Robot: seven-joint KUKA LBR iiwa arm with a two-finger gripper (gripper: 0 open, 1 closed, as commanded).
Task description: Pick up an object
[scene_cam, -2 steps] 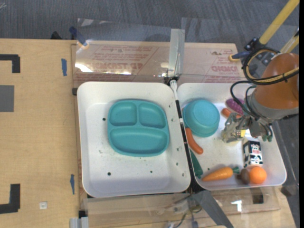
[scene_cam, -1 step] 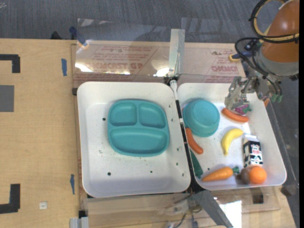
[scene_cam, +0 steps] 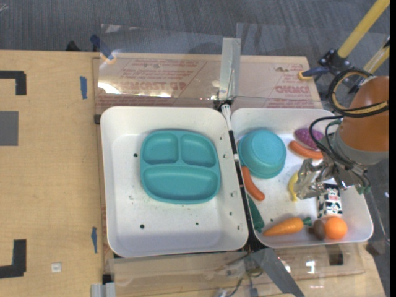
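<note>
Fingers of the gripper [scene_cam: 307,181] look spread, pinching nothing we can see, low in the right bin [scene_cam: 362,228]; our nearest target, the carrot [scene_cam: 284,226], lies lengthwise just below-left.

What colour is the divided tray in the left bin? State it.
Teal, a blue-green, all over the divided tray, seen best in the camera view.
</note>
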